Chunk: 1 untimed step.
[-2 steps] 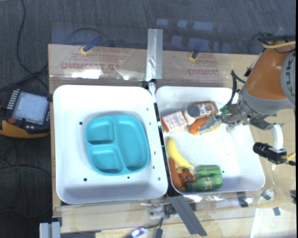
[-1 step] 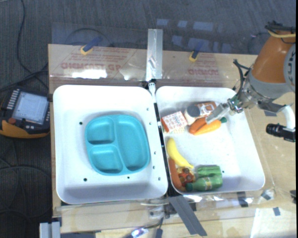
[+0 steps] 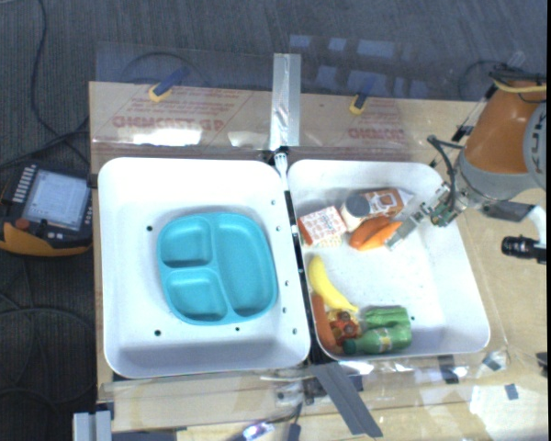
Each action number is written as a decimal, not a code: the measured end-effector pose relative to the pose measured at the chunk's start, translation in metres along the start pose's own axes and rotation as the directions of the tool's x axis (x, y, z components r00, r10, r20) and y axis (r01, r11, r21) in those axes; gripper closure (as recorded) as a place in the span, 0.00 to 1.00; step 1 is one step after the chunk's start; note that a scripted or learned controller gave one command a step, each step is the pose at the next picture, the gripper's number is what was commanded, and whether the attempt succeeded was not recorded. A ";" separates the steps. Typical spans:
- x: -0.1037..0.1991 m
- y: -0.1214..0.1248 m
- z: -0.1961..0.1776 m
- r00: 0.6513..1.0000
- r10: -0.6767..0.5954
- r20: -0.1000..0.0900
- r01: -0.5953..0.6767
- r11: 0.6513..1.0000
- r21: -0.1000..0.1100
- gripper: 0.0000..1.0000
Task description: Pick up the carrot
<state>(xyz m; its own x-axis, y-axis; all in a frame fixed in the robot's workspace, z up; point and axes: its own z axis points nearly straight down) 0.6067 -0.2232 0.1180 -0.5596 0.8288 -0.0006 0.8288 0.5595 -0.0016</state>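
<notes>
The carrot (image 3: 371,234) is a short orange piece lying in the upper middle of the right bin (image 3: 455,283). It rests just below an orange and white packet (image 3: 378,202). My gripper (image 3: 411,224) reaches in from the right and sits low at the carrot's right end, touching or nearly touching it. The grey arm with its orange band (image 3: 500,131) leans over the bin's upper right corner.
A red and white box (image 3: 320,226) lies left of the carrot. A banana (image 3: 327,288), a green item (image 3: 382,329) and a small reddish piece (image 3: 334,325) crowd the bin's lower left. The left bin (image 3: 129,246) holds a blue divided tray (image 3: 219,265).
</notes>
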 end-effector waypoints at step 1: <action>0.047 0.029 -0.010 0.989 -0.146 0.000 0.146 0.989 -0.002 0.00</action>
<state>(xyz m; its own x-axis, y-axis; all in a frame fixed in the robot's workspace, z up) 0.6040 -0.1682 0.1284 -0.6746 0.7382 -0.0008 0.7382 0.6746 -0.0001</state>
